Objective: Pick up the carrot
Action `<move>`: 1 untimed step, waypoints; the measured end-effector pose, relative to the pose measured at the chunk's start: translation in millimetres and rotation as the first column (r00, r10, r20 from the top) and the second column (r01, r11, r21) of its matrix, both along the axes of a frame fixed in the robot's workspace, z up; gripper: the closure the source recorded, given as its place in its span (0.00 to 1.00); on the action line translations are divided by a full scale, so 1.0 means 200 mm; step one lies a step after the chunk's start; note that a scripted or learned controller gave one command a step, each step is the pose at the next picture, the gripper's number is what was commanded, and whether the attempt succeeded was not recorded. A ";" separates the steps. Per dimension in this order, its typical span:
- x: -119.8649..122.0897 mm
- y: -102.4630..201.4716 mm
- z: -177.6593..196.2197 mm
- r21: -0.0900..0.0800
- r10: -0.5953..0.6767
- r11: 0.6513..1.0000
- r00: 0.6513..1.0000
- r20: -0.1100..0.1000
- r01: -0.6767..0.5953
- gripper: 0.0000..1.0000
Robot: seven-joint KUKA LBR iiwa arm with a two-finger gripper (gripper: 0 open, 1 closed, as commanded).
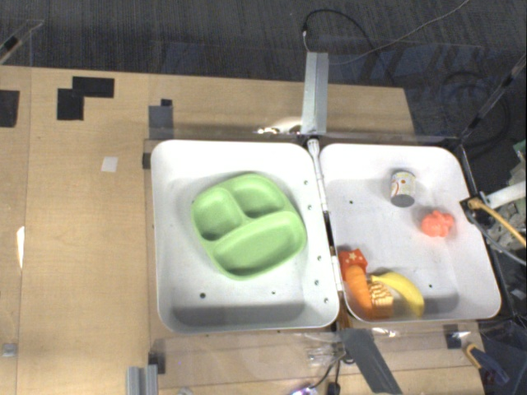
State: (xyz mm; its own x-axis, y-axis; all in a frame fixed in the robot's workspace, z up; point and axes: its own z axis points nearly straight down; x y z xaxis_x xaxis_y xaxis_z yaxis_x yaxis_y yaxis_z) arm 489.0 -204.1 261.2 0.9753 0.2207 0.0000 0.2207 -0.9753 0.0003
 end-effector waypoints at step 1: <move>0.16 -0.01 0.87 -0.002 0.237 0.971 0.971 0.003 -0.237 1.00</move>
